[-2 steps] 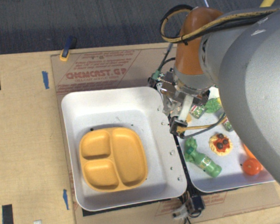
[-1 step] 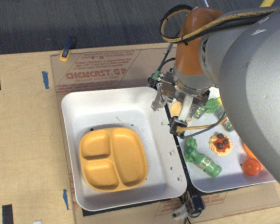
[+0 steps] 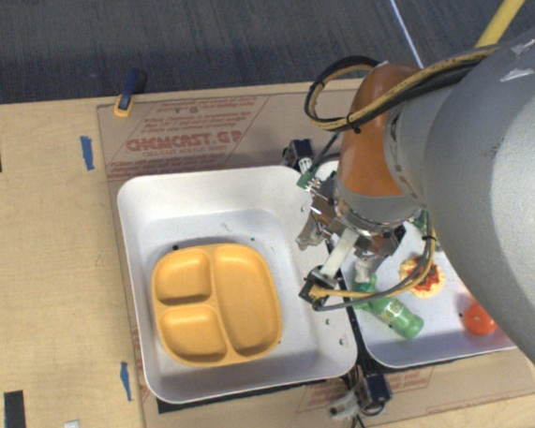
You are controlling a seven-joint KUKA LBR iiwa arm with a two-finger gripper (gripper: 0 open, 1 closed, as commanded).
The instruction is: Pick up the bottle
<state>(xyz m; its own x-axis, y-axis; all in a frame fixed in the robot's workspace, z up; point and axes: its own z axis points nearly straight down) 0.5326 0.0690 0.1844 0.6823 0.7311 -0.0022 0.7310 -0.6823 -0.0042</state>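
Note:
A green bottle [image 3: 396, 316] lies on its side near the front left corner of the right bin [image 3: 422, 351], its top end pointing up-left under the wrist. My gripper [image 3: 360, 267] hangs just over that upper end, close to the wall between the two bins. The grey arm with its orange band [image 3: 374, 142] covers most of the right bin, and the bottle's upper end is hidden beneath the wrist.
The left bin [image 3: 154, 205] holds a yellow divided plate [image 3: 217, 303]. An orange object [image 3: 478, 321] lies front right in the right bin, and a red and yellow item [image 3: 426, 279] peeks out beside the wrist. Yellow cables loop around the wrist.

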